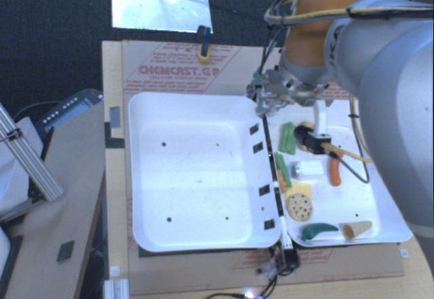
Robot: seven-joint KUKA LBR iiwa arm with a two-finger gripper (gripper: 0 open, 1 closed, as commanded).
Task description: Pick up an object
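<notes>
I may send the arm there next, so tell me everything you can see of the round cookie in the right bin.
The cookie is a flat tan disc speckled with dark dots, lying face up near the right bin's front left. Its upper edge overlaps a pale yellow wedge. A dark green curved piece lies just in front, apart from it.

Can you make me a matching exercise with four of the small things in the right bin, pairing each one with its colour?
Things:
1. carrot
2. cookie
3. ice cream cone
4. curved pepper

Colours:
A. dark teal green
B. orange
C. tan with dark spots
D. plain light tan

Pairs: 1-B, 2-C, 3-D, 4-A
</notes>
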